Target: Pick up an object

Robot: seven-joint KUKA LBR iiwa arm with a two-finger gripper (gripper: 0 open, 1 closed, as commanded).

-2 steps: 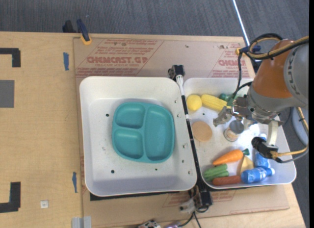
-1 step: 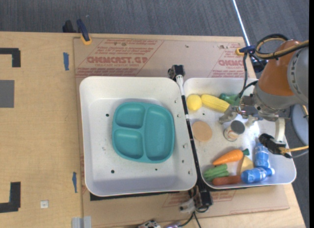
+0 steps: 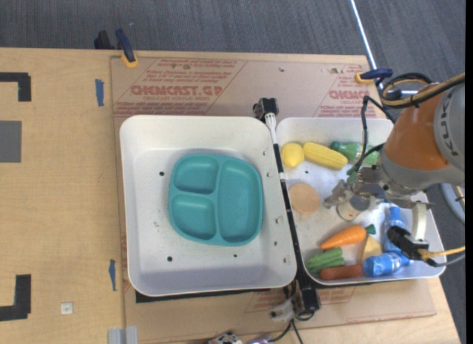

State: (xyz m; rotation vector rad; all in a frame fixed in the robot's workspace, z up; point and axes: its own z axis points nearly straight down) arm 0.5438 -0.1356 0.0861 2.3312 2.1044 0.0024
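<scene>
The arm [image 3: 425, 139] reaches in from the right and bends down into the right bin [image 3: 310, 129], so that its claw [image 3: 349, 200] hangs low over the middle of that bin, where the toys lie. How far the claw is open I cannot tell, because the metal parts are small and mixed together from this angle, and nothing can be seen between them. The task names no special object, so any toy here can serve. A tan disc [image 3: 304, 198] lies just beside the claw on its left, close to the wall between the bins. A carrot [image 3: 344, 237] lies just below the claw, and a corn cob [image 3: 325, 154] and a lemon [image 3: 292, 154] lie near the far wall. A blue bottle [image 3: 382, 263] rests in the near right corner. I judge that the claw is placed here because the toys are crowded in this bin. The left bin [image 3: 140, 187] holds a teal tray [image 3: 216, 198] with three compartments, well apart from the claw. Both bins stand side by side on a cardboard sheet [image 3: 192, 87] on the tabletop [image 3: 52, 187], probably to keep them steady.
</scene>
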